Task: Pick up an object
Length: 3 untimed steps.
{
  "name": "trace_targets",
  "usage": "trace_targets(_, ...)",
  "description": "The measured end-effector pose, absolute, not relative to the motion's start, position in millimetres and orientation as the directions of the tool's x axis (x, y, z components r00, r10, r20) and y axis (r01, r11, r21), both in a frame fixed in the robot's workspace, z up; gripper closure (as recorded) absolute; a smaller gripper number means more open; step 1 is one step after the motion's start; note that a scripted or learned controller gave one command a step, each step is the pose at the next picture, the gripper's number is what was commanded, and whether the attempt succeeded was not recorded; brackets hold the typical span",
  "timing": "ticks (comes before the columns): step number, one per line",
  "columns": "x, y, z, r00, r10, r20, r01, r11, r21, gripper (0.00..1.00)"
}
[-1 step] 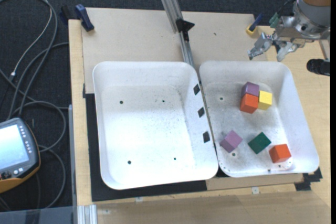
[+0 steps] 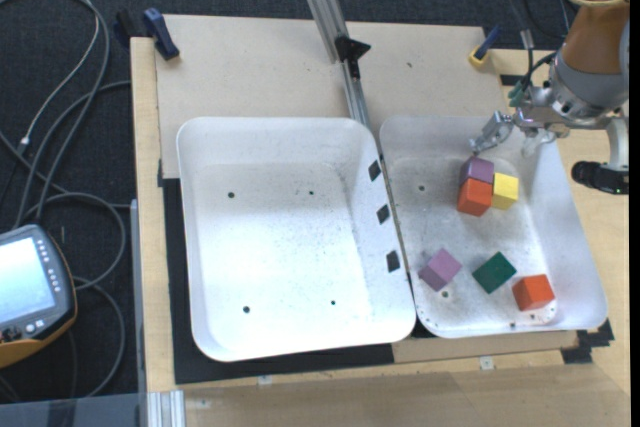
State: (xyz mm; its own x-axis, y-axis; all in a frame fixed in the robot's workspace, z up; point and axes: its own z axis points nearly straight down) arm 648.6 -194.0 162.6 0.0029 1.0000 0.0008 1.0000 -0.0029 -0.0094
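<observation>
Item: purple cube [image 2: 481, 169], small, rigid, light; you pinch flat opposite faces; gripper [image 2: 505, 127] just above, jaws' state indiscernible.

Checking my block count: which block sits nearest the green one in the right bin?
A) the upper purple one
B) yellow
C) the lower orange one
C: the orange block lies just right of the green block, far closer than the upper cluster.

No legible text, labels, brands or numbers; handheld screen [image 2: 22, 287] at near left too blurred to read.
</observation>
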Motion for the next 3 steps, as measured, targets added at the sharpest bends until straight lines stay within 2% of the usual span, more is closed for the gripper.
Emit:
trace_targets(1, 619.0, -175.4, 95.7, 0.0, 1.0, 0.003, 1.0, 0.0, -0.008, 0.0)
trace_targets(2, 622.2, -176.3, 111.3, 0.0, 1.0, 0.0, 1.0, 0.0, 0.003, 1.0)
trace_targets(3, 622.1, -176.2, 110.6, 0.0, 1.0, 0.001, 1.0, 0.0, 0.002, 0.0)
